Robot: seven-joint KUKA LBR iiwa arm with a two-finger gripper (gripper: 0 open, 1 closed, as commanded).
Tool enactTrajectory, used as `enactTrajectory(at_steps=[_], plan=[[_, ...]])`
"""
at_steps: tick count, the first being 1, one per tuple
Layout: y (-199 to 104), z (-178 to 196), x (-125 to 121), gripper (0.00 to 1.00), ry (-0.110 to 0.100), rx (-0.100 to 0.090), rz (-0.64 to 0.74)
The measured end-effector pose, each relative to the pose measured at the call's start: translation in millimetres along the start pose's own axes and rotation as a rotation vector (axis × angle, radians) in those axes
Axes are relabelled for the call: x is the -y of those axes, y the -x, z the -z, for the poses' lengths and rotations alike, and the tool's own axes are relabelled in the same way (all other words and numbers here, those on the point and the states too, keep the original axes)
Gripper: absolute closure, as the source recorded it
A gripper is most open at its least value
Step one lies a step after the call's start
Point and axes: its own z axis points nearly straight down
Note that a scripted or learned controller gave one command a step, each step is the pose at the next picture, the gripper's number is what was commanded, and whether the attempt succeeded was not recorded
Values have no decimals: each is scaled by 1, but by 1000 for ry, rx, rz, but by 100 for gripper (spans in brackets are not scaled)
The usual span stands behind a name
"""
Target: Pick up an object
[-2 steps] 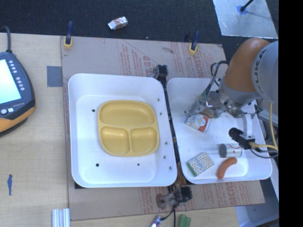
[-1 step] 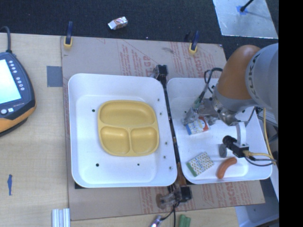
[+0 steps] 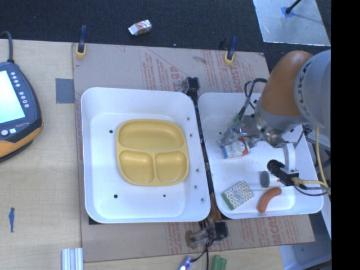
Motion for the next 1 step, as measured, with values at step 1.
enactTrajectory(at_steps=[1], plan=[[-78, 91, -18, 100, 4, -5, -4]])
